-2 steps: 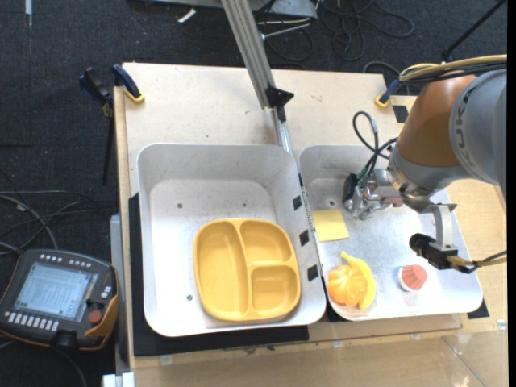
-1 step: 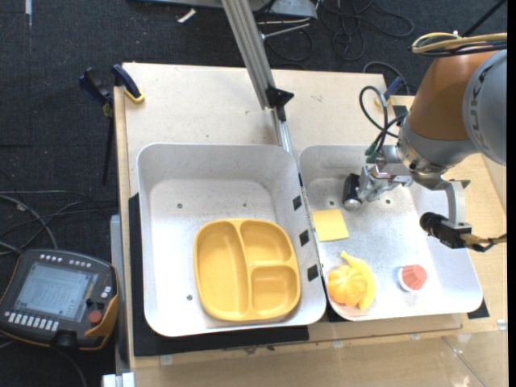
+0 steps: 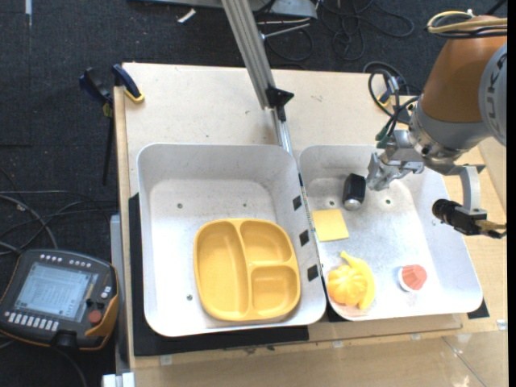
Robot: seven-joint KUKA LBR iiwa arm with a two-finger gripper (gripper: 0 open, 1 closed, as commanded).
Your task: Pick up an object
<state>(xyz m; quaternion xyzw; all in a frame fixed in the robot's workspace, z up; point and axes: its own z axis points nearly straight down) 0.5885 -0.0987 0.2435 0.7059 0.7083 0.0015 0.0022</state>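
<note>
One small dark cylindrical can [image 3: 353, 190] stands in the right white bin [image 3: 439, 248], just left of my pincer [image 3: 380, 176], whose grip I cannot read, so my reach goes leftward.

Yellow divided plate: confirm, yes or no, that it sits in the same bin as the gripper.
No, the yellow divided plate lies in the left bin, while the gripper is over the right bin.

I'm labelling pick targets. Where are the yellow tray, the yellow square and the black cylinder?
yellow tray [image 3: 246, 268]: camera view, on the middle dividers.
yellow square [image 3: 331, 225]: camera view, on its flat face.
black cylinder [image 3: 353, 191]: camera view, on its side wall.
</note>
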